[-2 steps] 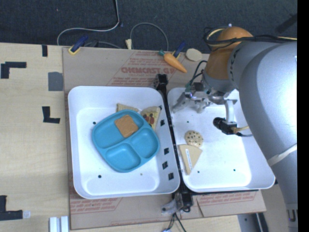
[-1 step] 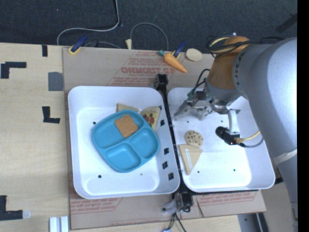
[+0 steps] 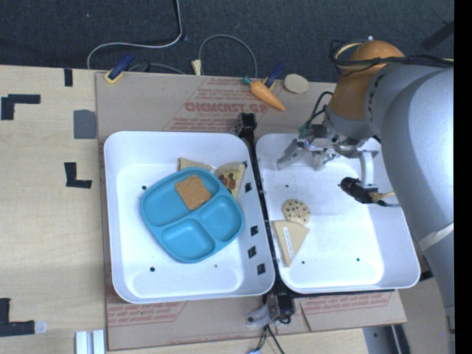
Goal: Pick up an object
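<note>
The gripper point(image 3: 306, 152) hovers over the right bin's point(image 3: 383, 260) far end, fingers spread, nothing between them, seemingly lining up; the cookie point(image 3: 296, 211) and cheese wedge point(image 3: 289, 239) lie nearer, untouched.

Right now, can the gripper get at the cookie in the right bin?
Probably yes. The gripper hangs over the right bin, at its far end, and the cookie lies flat on bare floor nearer the camera, apart from the cheese wedge, nothing over it.
</note>
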Robot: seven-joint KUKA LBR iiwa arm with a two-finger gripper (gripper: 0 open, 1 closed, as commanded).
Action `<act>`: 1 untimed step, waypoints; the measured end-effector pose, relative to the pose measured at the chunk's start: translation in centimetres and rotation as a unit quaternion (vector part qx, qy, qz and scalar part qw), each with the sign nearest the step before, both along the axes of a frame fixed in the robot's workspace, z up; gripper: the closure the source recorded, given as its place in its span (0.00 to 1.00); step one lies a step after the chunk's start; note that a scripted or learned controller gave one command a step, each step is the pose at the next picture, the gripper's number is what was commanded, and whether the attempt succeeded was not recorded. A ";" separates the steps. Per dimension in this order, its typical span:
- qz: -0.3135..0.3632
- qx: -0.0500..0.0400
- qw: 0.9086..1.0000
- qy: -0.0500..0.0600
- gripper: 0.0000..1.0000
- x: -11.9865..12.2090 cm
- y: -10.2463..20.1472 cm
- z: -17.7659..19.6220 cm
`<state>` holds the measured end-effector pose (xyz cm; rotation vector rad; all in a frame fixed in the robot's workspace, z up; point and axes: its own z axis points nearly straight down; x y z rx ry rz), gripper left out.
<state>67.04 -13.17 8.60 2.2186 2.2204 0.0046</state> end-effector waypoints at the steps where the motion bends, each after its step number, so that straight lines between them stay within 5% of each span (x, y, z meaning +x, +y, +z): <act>1: 0.001 -0.001 1.000 0.000 0.00 -4.3 3.8 0.0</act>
